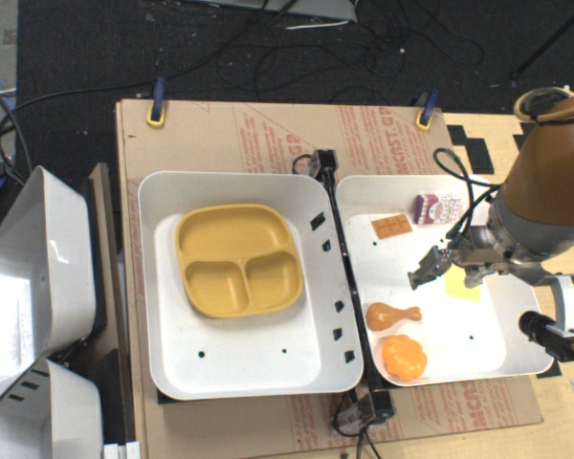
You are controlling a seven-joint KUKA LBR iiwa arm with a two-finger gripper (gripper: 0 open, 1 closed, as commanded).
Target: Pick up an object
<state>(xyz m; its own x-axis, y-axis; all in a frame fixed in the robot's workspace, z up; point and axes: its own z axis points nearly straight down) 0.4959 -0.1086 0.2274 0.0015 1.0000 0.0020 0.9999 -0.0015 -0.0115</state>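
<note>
In the right bin [497, 352] lie a purple and white carton [434, 207] at the back, an orange cracker [392, 226] left of it, a yellow piece [464, 287] partly under the wrist, an orange chicken leg [393, 316] and an orange fruit [404, 357] at the front. My gripper [429, 273] hangs over the bin's middle, between the cracker and the chicken leg, with its dark fingers pointing left. Nothing shows between them.
The left bin [172, 352] holds a yellow divided plate [238, 259]. Black clips run along the divider [340, 256] between the bins. White tubs [33, 266] stand off the bench at the far left. The arm's orange and grey body [545, 185] covers the right bin's far right corner.
</note>
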